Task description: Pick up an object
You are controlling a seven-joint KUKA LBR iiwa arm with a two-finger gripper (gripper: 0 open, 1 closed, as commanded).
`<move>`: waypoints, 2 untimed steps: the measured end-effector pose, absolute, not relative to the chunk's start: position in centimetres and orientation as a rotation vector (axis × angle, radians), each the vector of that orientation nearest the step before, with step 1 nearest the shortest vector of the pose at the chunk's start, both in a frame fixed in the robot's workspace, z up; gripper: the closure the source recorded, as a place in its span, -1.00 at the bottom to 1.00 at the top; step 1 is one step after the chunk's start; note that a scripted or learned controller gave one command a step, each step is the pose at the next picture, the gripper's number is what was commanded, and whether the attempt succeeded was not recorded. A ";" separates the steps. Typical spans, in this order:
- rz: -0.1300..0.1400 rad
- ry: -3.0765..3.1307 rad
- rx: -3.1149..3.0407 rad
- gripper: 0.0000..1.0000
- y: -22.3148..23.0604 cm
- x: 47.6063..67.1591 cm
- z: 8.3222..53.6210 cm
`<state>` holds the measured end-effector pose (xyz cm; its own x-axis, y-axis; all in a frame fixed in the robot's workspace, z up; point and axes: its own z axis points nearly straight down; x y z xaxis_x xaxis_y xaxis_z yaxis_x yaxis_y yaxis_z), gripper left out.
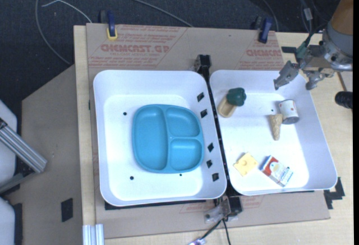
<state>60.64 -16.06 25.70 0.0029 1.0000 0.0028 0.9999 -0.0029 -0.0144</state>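
- So, the gripper [296, 77] hangs over the far right corner of the right bin [320, 143], its two fingers spread apart with nothing between them. I judge this to be the approach step: no object is picked yet.
- Nearest to the jaws lies a small white cylinder with a red mark [288, 110], perhaps a little can or spool, lying on its side on the bin floor. It sits just toward the near side of the gripper, close but not touching it.
- Touching or nearly touching that cylinder is a tan cone-shaped piece [276, 125], pointing toward the near edge.
- Farther left in the same bin rests a dark green lump on a beige stub [232, 100], which looks like a toy vegetable; I cannot say which one.
- Near the front of the bin lie a yellow block like a cheese wedge [245, 164] and, just beside it, a red, white and blue packet [277, 170]. Both are well apart from the jaws.
- The left bin [106, 126] holds a blue divided plate [167, 138], far from the arm.
- Next, I reckon, the gripper must shift slightly toward the cylinder, drop with fingers astride it, then close. The cone alongside could get nudged or caught.
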 end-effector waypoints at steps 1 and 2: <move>0.000 -2.221 -2.221 -1.00 -16.0 60.8 26.5; 0.004 -2.219 -2.216 -1.00 -15.2 61.1 20.6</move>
